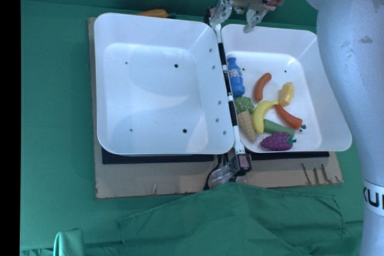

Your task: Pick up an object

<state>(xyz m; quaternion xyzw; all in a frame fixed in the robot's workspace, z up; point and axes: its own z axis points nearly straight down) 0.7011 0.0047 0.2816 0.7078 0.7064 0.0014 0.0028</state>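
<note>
The green cloth (240,219) lies nearest the camera, below both bins. The gripper (235,14) hangs open and empty over the far rim of the right bin (312,63), so the advisable move is to travel toward the toys, centre over one, then descend. The blue bottle (234,76) lies closest, beside the divider, upright-labelled and slim.
</note>
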